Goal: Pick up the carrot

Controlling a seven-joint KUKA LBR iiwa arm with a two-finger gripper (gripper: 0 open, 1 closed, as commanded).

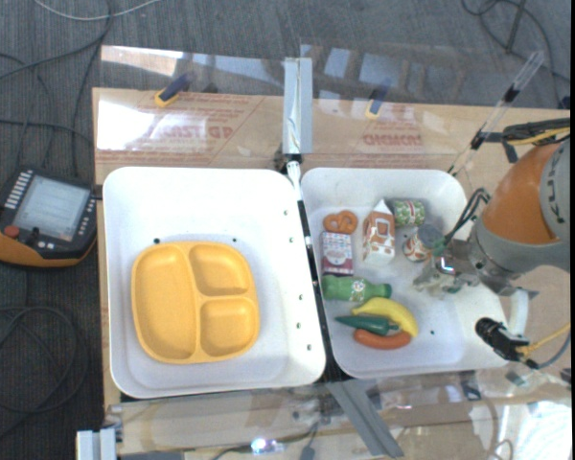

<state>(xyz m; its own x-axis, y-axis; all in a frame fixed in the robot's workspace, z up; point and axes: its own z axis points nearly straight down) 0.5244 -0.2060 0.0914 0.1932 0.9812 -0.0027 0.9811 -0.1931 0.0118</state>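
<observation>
**Carrot low in the right bin, hand off to its right**

Hand [439, 278] hovering over the right half of the right bin [460, 348], at the end of the grey arm [527, 209] with its orange band, reaching in from the right. Whether fingers apart or together: cannot tell, too small and blurred. Nothing seen clamped between them.

Just left of the hand, a small round can [417, 247] and a green-and-white can [405, 211] above it. Further left, a white carton [379, 236], a pretzel [341, 222] and a red-and-white packet [336, 252] beneath the pretzel. Below those, a green bottle [355, 289] lying on its side.

Carrot [383, 339] lying flat near the front wall of the right bin, orange-red, roughly level, well apart from the hand, down and to its left. Touching it from above, a dark green pepper [369, 324], and a banana [388, 312] curving over both.

Left bin [125, 218] holding a yellow divided plate [194, 301] with three compartments. Both bins side by side on the bench [201, 127]. Off the bench to the left, on the floor, an orange-edged control pendant [40, 217] with cables around it.
</observation>
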